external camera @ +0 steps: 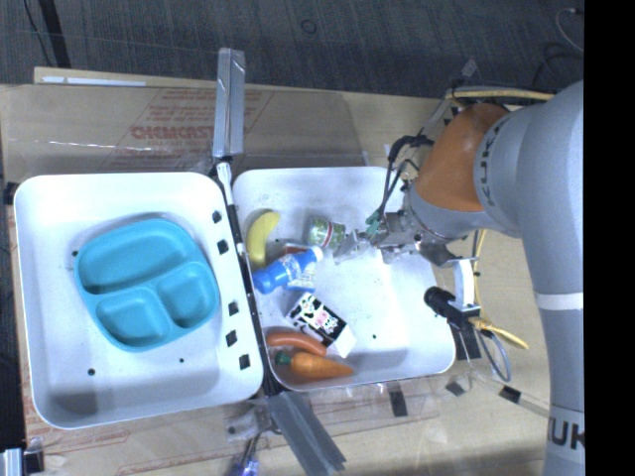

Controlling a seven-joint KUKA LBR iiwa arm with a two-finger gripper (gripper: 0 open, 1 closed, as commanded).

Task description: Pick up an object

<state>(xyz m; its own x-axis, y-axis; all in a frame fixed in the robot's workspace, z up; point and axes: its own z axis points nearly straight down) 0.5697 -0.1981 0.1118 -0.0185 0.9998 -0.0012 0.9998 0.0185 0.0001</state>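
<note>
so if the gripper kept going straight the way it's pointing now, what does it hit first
The gripper points leftward across the right bin, and the green-labelled can lies just ahead, so it would probably meet that first. The yellow banana lies beyond. Height is unclear from above, so it might pass over.

Gripper [359,238] over right bin [422,350] — (toys below)
</note>
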